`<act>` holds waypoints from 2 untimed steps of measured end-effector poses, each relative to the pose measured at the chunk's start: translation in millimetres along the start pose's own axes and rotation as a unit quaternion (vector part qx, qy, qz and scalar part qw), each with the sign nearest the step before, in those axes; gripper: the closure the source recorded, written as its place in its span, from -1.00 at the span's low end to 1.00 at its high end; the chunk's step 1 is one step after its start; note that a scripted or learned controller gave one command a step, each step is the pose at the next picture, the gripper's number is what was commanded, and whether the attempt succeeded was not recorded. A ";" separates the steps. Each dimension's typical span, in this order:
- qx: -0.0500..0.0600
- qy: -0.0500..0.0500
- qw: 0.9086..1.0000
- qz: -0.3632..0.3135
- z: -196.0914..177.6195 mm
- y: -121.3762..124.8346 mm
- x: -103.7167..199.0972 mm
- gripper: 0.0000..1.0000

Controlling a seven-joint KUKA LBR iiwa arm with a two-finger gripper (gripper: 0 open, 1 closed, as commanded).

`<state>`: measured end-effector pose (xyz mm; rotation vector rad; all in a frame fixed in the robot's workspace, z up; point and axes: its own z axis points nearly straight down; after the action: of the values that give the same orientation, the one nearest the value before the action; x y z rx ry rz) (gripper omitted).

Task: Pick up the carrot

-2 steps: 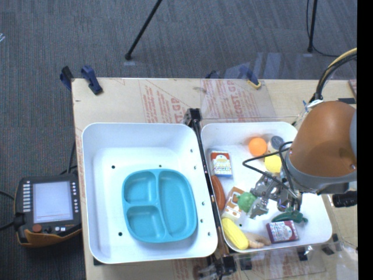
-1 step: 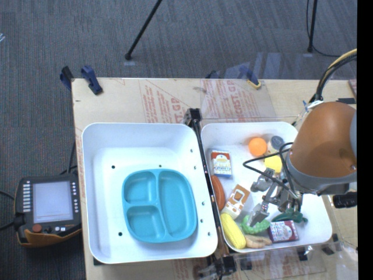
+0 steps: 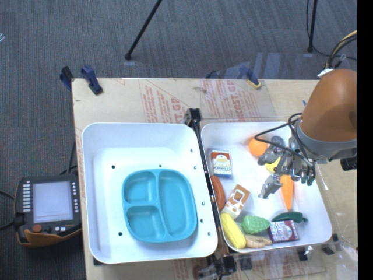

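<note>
A: How was the room along the edges of the right shallow white plastic bin point(image 3: 317, 200) laid out?

B: Its near wall was crowded: a yellow toy corn cob point(image 3: 232, 230), a green leafy toy vegetable point(image 3: 255, 223), a small dark red packet point(image 3: 283, 231) and a dark green pepper-like piece point(image 3: 289, 217) were ranged along it. A brown sausage-shaped piece point(image 3: 218, 191) was pressed near the left wall, with a small printed carton point(image 3: 221, 163) and a white and orange box point(image 3: 236, 199) just beside it. Bare floor was left along the far wall and the right side.

A: And the left white bin point(image 3: 96, 156)?

B: It was occupied by a teal divided plastic plate point(image 3: 158, 205), with bare floor left around it.

A: Where was the tapered orange toy carrot point(image 3: 287, 193) found?

B: It was seen in the right bin, lying roughly lengthwise, tip toward the near wall. The grey two-finger gripper point(image 3: 278, 177) was placed just beside its upper end, slightly left. An orange round fruit point(image 3: 258, 147) and a yellow piece point(image 3: 271, 163) were lying just beyond.

A: Was anything gripped?

B: The fingers' spread could not be told; nothing was seen between them.
</note>
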<state>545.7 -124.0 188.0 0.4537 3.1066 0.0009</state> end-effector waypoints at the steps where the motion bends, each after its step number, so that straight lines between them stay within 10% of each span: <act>1: -0.001 0.002 0.999 -0.049 102.6 -18.2 -27.3 -1.00; 2: -0.001 -0.002 0.999 0.041 98.8 -47.4 24.7 -1.00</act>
<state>508.6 -162.3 89.1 0.5788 3.0808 0.0018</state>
